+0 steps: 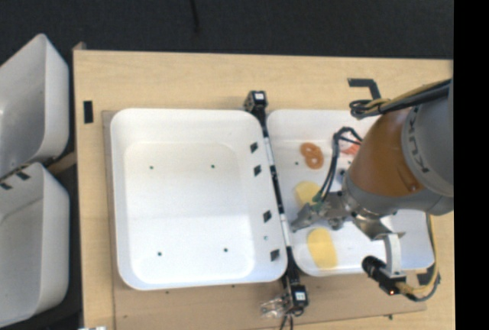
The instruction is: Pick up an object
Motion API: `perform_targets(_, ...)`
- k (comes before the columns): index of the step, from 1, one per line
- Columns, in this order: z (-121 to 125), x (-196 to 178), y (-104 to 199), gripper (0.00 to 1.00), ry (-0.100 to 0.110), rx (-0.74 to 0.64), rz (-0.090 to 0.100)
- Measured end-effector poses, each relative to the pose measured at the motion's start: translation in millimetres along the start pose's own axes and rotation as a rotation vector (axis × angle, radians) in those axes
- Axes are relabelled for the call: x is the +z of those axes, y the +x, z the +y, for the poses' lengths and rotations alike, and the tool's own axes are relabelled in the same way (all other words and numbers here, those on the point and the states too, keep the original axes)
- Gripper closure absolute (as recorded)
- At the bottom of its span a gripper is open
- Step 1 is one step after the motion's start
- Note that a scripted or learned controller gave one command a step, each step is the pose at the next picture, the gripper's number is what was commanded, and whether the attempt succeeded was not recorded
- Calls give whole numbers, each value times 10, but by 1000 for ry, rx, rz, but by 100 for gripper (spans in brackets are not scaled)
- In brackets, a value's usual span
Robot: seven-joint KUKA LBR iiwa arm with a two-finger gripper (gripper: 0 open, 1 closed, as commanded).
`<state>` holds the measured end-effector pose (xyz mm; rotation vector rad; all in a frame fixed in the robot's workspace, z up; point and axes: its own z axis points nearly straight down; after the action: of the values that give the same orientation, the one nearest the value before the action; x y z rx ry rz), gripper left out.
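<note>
Just below end effector (309, 215): yellow piece (322, 248)

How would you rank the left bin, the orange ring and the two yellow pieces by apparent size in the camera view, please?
1. Left bin, by far.
2. Lower yellow piece.
3. Upper yellow piece, partly hidden by the arm, so unsure against the orange ring.

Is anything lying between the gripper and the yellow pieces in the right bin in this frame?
Nothing visible does. The gripper sits low in the right bin, between the pale yellow piece just above it and the yellow piece just below it. The orange ring lies farther back, off that line.
</note>
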<state>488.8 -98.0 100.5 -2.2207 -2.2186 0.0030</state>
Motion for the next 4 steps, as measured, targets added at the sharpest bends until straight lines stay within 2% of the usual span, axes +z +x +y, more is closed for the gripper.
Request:
perform_targets(1,247,-3,-17,0,-5,-3,-1)
perform_targets(2,242,-107,-29,100,-6,2,-1)
perform_targets(3,242,-103,-27,0,-6,4,-1)
perform_targets(4,250,-208,-41,100,-8,6,-2)
